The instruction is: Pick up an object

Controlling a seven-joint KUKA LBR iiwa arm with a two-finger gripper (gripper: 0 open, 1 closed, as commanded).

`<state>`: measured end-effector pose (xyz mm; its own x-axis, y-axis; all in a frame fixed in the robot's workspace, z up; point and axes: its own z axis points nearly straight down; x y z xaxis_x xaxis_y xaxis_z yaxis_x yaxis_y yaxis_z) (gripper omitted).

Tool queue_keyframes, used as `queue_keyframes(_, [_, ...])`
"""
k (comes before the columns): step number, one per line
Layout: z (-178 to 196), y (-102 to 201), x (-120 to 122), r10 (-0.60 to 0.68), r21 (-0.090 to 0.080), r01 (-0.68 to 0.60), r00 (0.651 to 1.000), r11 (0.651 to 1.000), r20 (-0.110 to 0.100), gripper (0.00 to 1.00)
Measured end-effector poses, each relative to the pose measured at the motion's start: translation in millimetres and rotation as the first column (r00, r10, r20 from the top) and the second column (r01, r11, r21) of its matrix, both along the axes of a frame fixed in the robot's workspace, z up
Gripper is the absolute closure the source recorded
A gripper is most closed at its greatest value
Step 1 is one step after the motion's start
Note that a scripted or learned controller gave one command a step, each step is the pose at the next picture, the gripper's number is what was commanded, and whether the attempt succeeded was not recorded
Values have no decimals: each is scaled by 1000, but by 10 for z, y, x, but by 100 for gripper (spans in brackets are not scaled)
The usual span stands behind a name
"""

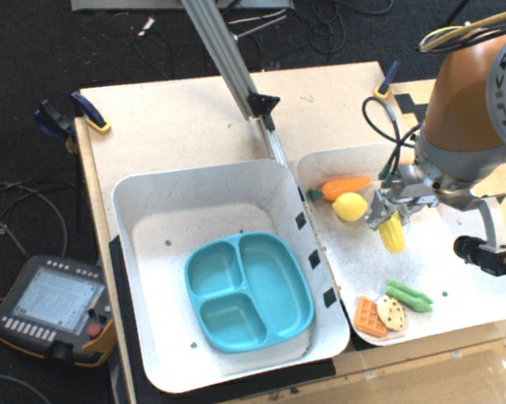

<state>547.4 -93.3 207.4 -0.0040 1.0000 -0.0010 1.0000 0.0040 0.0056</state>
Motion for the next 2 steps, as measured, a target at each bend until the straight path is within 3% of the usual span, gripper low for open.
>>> queue_keyframes(1, [153,2,10,-1,0,1,1000,1000,-3,100])
queue_keyframes(2, [233,458,5,4,2,-4,1000,1000,-4,100])
